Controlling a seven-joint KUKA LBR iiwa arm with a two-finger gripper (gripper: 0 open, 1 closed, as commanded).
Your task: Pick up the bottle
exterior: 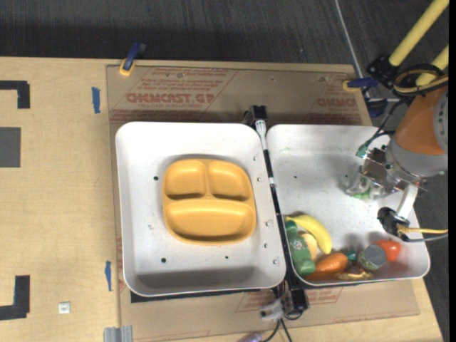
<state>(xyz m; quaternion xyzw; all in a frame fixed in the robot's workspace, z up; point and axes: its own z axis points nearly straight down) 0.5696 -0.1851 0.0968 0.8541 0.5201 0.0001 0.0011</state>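
**Counts and labels, two-bin counter**

You have two white bins: the left bin point(135, 212) carries one yellow plate point(209, 199) with three compartments. In the right bin point(313, 162), along the near wall, count one bottle point(301, 246), green, touching one banana point(315, 231), then one carrot point(331, 263), one grey can point(371, 257) and one tomato point(390, 249). The gripper point(360, 184) hovers at the bin's right side, well apart from the bottle; whether the fingers are open cannot be told. The board behind reads "CHEMCAST GP".
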